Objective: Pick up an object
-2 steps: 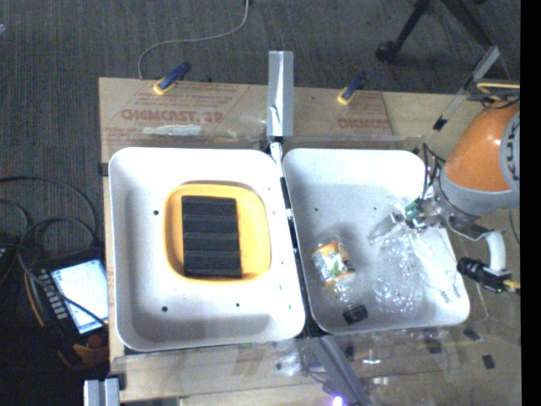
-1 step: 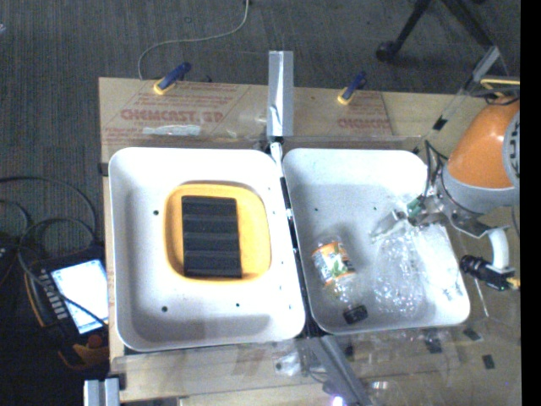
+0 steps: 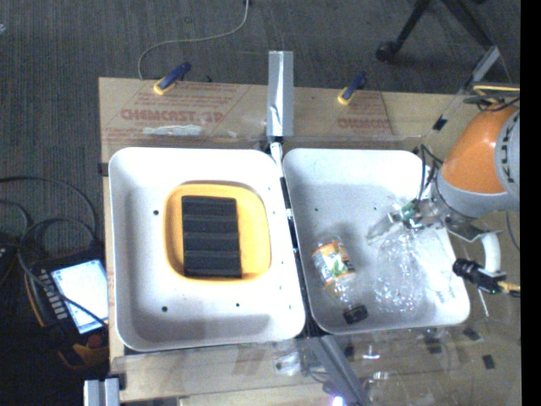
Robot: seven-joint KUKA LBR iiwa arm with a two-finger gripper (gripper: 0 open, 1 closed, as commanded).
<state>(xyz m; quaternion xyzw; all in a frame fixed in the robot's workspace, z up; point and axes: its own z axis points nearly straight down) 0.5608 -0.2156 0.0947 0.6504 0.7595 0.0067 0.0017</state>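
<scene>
In the right bin (image 3: 338, 189) lies a clear plastic bottle with an orange label (image 3: 335, 267), its black cap (image 3: 355, 314) pointing toward the front edge. To its right a crumpled clear plastic item (image 3: 397, 269) spreads across the bin floor. My gripper (image 3: 409, 216) hangs over the upper end of that clear plastic, at the right side of the bin, below the arm's orange band (image 3: 478, 163). Whether the gripper touches the plastic cannot be made out. In the left bin (image 3: 135, 252) sits a yellow tray (image 3: 259, 227) holding a ribbed black block (image 3: 211, 237).
A metal post (image 3: 280, 91) rises at the back where the two bins meet. Two blue-and-yellow clamps (image 3: 172, 77) (image 3: 352, 85) hold the cardboard base at the rear. A handheld screen with cables (image 3: 80, 290) lies on the floor at the left.
</scene>
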